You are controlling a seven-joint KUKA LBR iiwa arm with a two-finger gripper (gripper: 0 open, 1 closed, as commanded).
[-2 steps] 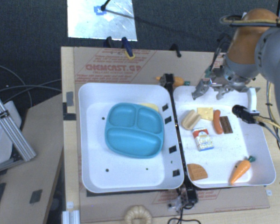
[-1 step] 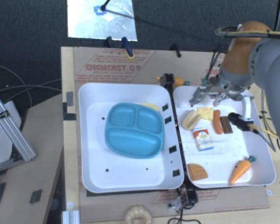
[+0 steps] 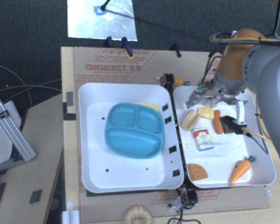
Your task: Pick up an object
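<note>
My gripper [image 3: 204, 98] hangs low over the back of the right bin [image 3: 259, 171], just above a yellow cheese wedge [image 3: 206, 112] and a tan bread roll [image 3: 190, 119]. An orange-red sausage [image 3: 218, 122] lies to the right of the cheese. A small white carton with red and blue print [image 3: 203, 139] sits in the middle of the bin. At the front lie a carrot [image 3: 240, 170] and a brown cookie [image 3: 197, 172]. No object can be seen in the gripper.
The left bin [image 3: 93, 171] holds a blue divided plate [image 3: 134, 129] with a pale yellow thing [image 3: 150, 107] peeking out behind it. A black divider with clips [image 3: 175, 134] runs between the bins. The grey arm [image 3: 266, 73] covers the right bin's back right corner.
</note>
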